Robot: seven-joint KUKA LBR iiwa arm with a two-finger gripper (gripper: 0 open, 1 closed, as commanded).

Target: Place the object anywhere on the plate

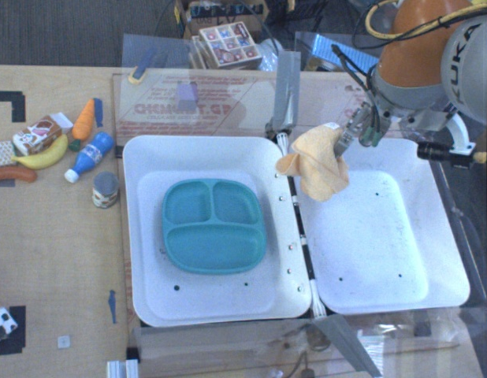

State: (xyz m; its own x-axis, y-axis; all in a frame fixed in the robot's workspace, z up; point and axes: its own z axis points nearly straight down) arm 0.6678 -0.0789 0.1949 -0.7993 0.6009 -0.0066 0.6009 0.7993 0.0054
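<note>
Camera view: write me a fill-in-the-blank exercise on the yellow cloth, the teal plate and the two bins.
1. The soft yellow cloth hangs from the end effector over the ____ white bin's far left corner.
2. The teal divided plastic plate lies in the ____ shallow white bin.
3. The plate has ____ compartments.
4. The cloth is ____ the plate, not on it.

Missing words: right; left; three; apart from

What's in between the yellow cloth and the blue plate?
In the camera view, the rims where the two white bins meet lie between the cloth and the plate, plus bare bin floor.
</note>
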